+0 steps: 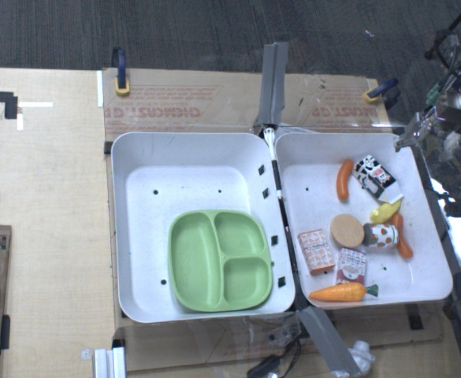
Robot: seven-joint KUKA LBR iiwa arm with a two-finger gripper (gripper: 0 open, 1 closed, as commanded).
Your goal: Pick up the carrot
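Observation:
The carrot is orange with a small green stub at its right end. It lies flat, lengthwise left to right, against the front wall of the right bin. A small pink carton rests just behind it, close to or touching it. Nothing lies on top of the carrot.
The right bin also holds a second pink carton, a tan disc, a small can, a banana, two orange sausages and a black-and-white carton. A green divided plate sits in the left bin.

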